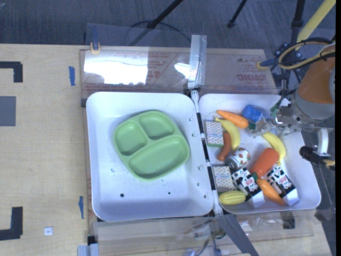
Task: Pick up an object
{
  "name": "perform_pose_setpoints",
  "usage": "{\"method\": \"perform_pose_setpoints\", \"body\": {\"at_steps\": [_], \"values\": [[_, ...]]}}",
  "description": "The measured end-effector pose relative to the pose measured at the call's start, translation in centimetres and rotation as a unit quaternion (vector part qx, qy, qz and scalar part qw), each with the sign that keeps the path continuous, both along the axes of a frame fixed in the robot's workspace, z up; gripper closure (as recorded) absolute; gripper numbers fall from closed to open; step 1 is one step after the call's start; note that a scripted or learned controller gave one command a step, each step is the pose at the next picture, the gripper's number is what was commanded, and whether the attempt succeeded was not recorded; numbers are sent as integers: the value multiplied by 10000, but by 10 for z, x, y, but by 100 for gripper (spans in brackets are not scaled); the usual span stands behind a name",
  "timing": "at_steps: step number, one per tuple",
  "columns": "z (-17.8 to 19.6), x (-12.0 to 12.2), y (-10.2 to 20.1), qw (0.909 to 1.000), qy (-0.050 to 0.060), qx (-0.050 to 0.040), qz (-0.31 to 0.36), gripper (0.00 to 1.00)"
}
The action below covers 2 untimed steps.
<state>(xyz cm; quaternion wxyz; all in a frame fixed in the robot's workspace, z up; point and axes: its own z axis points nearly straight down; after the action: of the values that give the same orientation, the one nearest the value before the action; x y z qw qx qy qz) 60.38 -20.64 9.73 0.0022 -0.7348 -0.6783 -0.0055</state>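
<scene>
Pale wooden tabletop [42, 143] carried two shallow white bins side by side, with dark carpet behind. Farthest from the gripper, the left bin [101, 191] held a green divided plate [152, 144], well apart from the arm. Nearer, the right bin [309, 193] held a jumble of toy food: two small snack packets [214, 134] along its near-left wall, an orange carrot [232, 118], a curved banana [233, 135], a blue block [252, 113], a round speckled ball [238, 157], cow-patterned cartons [245, 183], a yellow lemon [232, 198], and an orange pepper [265, 161]. A second banana [276, 144] lay just below and slightly left of the gripper [281, 119], which hovered over the bin's upper right part, close beside the blue block. Whether the gripper was wide or narrow could not be told, and nothing was seen held. Judged step: approach, before any grasp. A next move would call for descending onto a single item, the blue block or second banana being nearest, without snagging neighbours.
</scene>
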Motion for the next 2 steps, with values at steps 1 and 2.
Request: {"method": "perform_pose_setpoints", "body": {"at_steps": [1, 2], "values": [[9, -1, -4, 10000, 3, -44, -11, 100], [114, -6, 28, 9984, 26, -56, -564, 100]]}}
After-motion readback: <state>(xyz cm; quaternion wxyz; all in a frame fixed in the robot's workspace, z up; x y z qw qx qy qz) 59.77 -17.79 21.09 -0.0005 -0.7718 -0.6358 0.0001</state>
